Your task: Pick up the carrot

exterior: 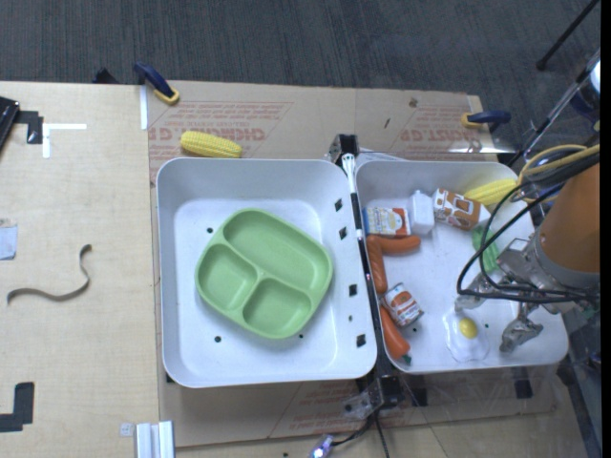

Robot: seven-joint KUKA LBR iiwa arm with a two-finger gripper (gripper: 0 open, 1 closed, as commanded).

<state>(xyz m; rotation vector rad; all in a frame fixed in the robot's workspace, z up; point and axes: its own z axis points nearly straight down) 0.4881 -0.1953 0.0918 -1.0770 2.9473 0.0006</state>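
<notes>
The arm reaches in from the right over the right bin, its orange band at the frame's edge and black cables looping around the wrist. The pincer hangs low over the bin's front right part, with two metal fingers that appear spread apart, nothing visible between them; a fried egg toy lies just beside the nearer fingertip. The carrot lies at the front left of the same bin, along the left wall, pointing toward the front edge, well apart from the pincer. A small red-and-white carton sits touching or just beside the carrot's upper end. Farther back, an orange-red sausage-like piece runs along the left wall, and another one lies crosswise below a white carton with a blue and red label. A white bottle and an orange-and-white pack stand near the back, and a yellow banana rests at the back right. The left bin holds a green divided plate with three compartments. On the bench behind the left bin lies a corn cob.
</notes>
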